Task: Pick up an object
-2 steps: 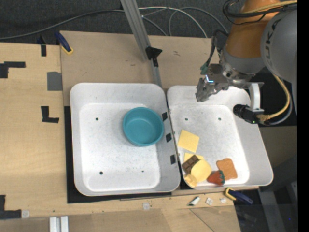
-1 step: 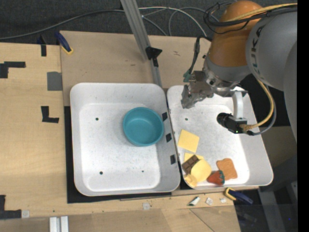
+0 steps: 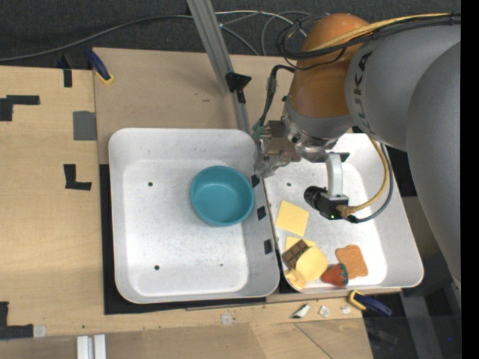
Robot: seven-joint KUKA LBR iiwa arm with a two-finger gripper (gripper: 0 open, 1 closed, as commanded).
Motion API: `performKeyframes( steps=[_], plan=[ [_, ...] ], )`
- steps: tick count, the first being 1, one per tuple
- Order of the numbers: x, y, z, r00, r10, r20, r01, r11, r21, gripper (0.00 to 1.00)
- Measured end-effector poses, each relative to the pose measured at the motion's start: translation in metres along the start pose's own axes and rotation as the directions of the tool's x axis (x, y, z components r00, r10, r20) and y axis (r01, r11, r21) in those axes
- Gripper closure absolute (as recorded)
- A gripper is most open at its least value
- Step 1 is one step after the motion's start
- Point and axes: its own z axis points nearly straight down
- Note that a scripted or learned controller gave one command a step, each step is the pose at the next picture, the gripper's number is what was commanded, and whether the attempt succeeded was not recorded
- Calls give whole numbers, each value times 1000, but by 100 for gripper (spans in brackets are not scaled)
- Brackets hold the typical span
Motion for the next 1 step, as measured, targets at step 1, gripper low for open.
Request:
performKeyframes(
  steps=[1],
  plan=[
    [55,-20,-7,1000,-2,-1,2,1000,-1,100]
  ],
)
